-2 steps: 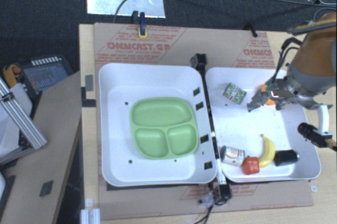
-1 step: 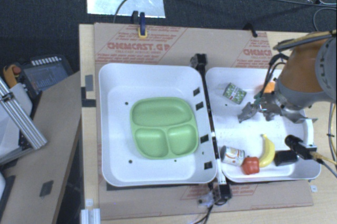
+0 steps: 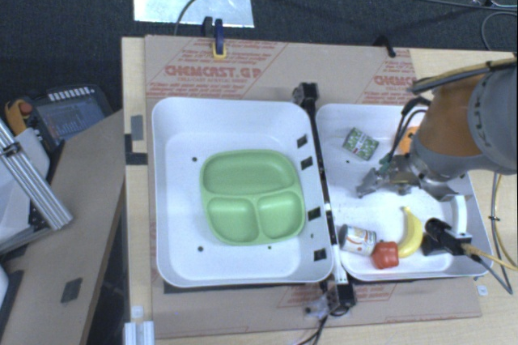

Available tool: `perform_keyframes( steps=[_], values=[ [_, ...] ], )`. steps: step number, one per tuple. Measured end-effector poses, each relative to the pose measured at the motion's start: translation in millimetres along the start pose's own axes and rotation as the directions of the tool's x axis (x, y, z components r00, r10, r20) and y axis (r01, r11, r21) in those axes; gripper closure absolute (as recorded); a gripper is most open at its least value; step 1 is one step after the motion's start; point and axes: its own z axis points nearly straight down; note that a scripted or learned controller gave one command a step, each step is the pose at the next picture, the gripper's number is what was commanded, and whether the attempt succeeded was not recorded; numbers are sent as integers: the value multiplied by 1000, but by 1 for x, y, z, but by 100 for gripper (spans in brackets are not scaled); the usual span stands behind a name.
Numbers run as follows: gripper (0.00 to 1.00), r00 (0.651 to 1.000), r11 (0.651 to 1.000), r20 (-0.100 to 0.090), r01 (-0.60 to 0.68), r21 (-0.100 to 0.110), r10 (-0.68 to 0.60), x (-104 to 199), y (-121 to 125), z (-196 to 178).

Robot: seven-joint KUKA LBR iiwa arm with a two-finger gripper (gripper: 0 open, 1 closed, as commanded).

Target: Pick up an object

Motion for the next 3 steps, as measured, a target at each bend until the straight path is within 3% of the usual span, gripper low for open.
perform_keyframes(
  steps=[1, 3],
  values=[
    [100, 1000, 1000, 1, 1, -5, -1, 0, 1, -13],
    [100, 1000, 1000, 2, 3, -8, -3, 11, -4, -117]
  ],
)
